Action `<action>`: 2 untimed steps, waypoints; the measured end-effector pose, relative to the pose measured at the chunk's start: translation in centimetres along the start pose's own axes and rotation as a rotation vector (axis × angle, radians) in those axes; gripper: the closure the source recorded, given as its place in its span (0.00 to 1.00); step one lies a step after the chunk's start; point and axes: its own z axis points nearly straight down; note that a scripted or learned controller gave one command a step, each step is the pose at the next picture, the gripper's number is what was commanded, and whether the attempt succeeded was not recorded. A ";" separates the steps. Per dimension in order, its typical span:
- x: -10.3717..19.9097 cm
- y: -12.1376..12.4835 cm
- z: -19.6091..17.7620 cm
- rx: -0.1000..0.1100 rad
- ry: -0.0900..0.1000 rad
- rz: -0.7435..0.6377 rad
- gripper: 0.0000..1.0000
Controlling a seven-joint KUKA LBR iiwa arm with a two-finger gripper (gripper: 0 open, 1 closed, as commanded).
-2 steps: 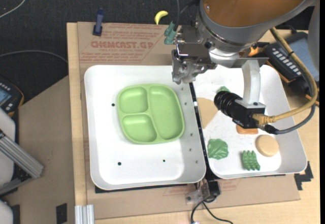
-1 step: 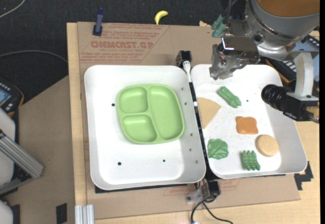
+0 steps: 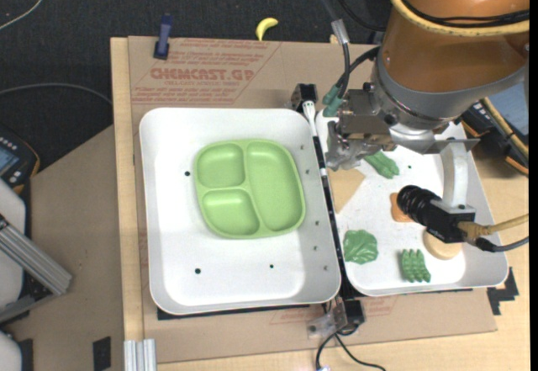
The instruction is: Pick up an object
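My gripper (image 3: 340, 161) hangs low over the far left part of the right bin (image 3: 378, 281), close to the divider between the bins. Just below it lies a tan wedge-shaped piece (image 3: 346, 186), and a small green piece (image 3: 383, 165) lies to its right. Nearer the front of this bin are a green leafy piece (image 3: 361, 246) and a green ridged piece (image 3: 413, 265). An orange round piece (image 3: 398, 206) and a tan round piece (image 3: 445, 248) sit toward the right, partly hidden by the robot. Nothing shows as held in the gripper.
The left bin (image 3: 168, 268) holds a green divided plate (image 3: 249, 188) in its middle. A white curved piece (image 3: 455, 176) lies at the right side of the right bin. A blue clip (image 3: 163, 37) and a yellow item (image 3: 266, 26) lie on the board behind the bins.
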 end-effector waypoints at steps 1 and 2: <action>7.2 0.0 -5.0 -0.017 0.007 -0.011 1.00; 6.8 0.1 -5.8 -0.014 0.004 -0.004 1.00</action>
